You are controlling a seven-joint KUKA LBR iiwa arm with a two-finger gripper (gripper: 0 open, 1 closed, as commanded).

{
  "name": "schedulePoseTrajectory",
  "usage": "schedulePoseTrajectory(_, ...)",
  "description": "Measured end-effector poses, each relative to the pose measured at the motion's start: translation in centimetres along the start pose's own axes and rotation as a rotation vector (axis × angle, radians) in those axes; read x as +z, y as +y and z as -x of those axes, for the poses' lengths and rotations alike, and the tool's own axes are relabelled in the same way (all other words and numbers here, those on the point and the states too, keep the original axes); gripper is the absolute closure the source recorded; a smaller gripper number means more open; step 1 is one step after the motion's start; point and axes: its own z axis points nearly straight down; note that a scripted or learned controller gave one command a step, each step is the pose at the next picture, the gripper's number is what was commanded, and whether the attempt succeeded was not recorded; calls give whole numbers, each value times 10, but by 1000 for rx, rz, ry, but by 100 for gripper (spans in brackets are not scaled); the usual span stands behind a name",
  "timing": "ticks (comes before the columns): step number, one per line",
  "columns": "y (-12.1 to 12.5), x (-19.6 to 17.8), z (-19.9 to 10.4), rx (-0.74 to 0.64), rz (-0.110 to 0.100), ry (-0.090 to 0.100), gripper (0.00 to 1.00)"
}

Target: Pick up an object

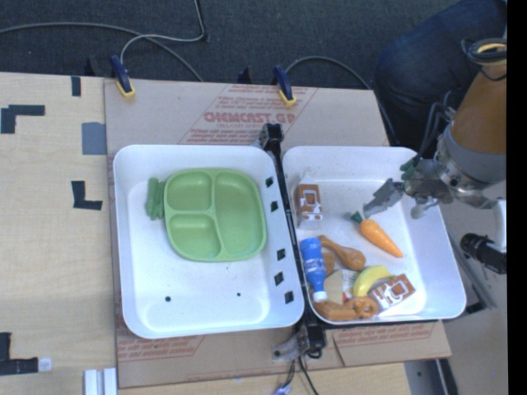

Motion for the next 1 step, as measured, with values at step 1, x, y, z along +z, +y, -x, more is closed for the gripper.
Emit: schedulePoseTrajectory(1,12,99,-28,1,-3,1,0)
